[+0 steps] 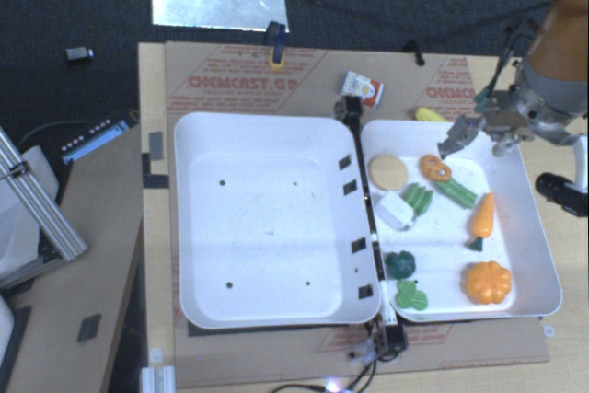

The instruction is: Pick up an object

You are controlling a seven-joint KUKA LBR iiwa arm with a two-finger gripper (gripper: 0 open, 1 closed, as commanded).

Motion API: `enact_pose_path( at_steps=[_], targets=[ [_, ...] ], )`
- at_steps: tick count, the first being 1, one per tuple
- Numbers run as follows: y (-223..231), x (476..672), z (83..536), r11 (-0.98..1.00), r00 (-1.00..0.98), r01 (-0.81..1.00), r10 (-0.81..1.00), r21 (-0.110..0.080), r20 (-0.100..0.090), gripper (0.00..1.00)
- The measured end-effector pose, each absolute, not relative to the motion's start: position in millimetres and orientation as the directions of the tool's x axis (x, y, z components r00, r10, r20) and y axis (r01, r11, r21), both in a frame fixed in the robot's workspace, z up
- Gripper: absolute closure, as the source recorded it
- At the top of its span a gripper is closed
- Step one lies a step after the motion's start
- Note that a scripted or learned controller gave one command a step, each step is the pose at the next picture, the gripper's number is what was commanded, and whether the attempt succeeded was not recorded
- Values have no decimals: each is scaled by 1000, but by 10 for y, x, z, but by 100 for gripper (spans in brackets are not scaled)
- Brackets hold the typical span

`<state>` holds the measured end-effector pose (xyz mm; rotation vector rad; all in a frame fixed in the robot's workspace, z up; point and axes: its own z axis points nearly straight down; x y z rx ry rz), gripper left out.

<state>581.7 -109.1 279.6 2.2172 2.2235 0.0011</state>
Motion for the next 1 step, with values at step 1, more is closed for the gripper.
enact_pose_path(
  at_steps=[1],
  targets=[
    [-1089, 5826, 2908, 5, -5, 1000, 1000, 5, 0, 100]
  ],
)
